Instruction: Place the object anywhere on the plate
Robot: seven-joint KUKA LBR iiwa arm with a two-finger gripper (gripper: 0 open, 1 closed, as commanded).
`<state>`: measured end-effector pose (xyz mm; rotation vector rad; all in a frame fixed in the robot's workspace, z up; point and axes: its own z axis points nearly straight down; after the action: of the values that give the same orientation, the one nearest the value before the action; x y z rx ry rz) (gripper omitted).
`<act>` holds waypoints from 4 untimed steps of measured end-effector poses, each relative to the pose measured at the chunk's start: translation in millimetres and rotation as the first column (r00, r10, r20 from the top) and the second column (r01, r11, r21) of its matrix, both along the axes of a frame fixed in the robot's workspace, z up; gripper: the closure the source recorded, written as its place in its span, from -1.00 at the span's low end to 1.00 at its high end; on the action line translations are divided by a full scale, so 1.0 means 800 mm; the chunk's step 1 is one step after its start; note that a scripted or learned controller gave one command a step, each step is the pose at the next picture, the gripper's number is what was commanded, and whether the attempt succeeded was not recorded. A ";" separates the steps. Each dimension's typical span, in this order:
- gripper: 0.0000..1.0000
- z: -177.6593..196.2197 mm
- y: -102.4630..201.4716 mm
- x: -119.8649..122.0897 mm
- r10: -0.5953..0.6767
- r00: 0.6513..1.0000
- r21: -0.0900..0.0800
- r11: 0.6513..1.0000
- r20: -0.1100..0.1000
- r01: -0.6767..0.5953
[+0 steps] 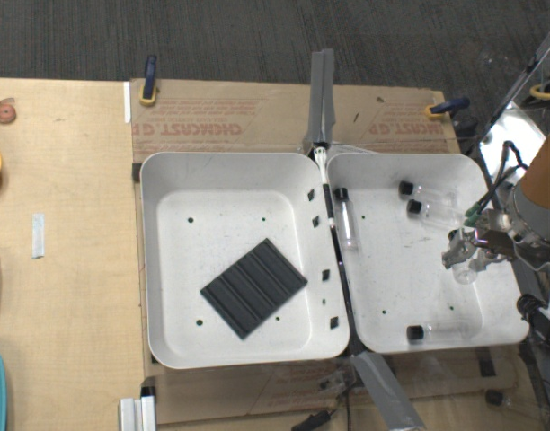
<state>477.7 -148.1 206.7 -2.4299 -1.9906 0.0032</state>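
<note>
A dark grey ribbed plate (254, 287) lies tilted on the floor of the left bin (167, 241). In the right bin (383, 277) lie several clear vials with black caps: two near the back (410, 197), one at the front (428, 333), and one along the left wall (344, 221). My gripper (464, 254) hangs low over the right side of the right bin, reaching in from the right. Something clear and glassy (465, 275) shows just below it, and whether it is gripped I cannot tell.
A metal divider (322, 97) runs between the two bins. Cardboard (221, 119) lies under them, held by clamps (149, 79) at the back. The wooden bench (59, 241) extends to the left, with small items at its edge.
</note>
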 end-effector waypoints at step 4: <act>1.00 -0.021 0.294 0.064 0.643 0.766 0.001 0.766 -0.002 -0.643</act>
<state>529.2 86.9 189.9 -1.6012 -2.7010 0.0051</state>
